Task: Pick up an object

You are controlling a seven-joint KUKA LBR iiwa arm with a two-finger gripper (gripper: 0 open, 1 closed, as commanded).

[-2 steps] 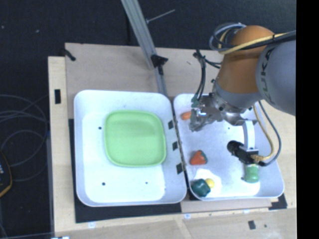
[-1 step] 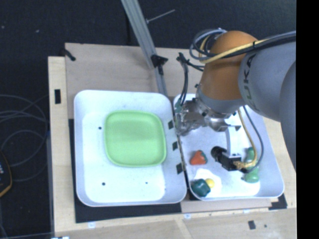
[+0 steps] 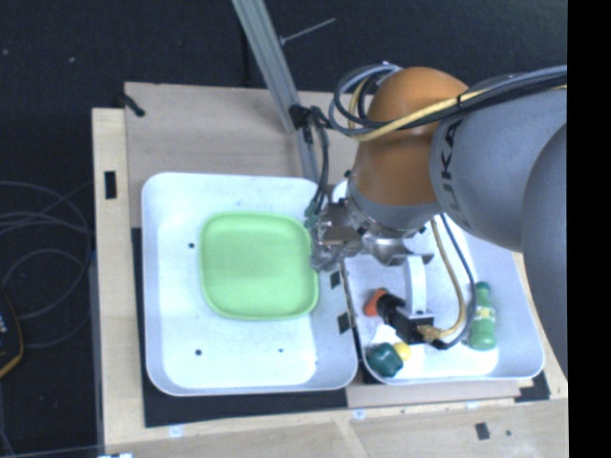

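Note:
A light green square plate [image 3: 256, 264] lies flat in the left bin [image 3: 172, 351]. My gripper [image 3: 327, 241] hangs under the orange wrist band [image 3: 406, 141], over the divider between the two bins and right by the plate's right edge. Nothing is visibly held. In the right bin [image 3: 506, 365], small objects lie near the front: an orange-red piece [image 3: 388, 302], a dark teal ball [image 3: 384, 358], a yellow bit [image 3: 402, 350] and a green bottle-shaped toy [image 3: 483, 321]. The arm covers the back of the right bin.
A grey metal strut [image 3: 267, 55] slants down from the top to the back of the bins. Cables [image 3: 453, 313] loop from the wrist over the right bin's objects. The wooden bench edge [image 3: 115, 256] runs along the left.

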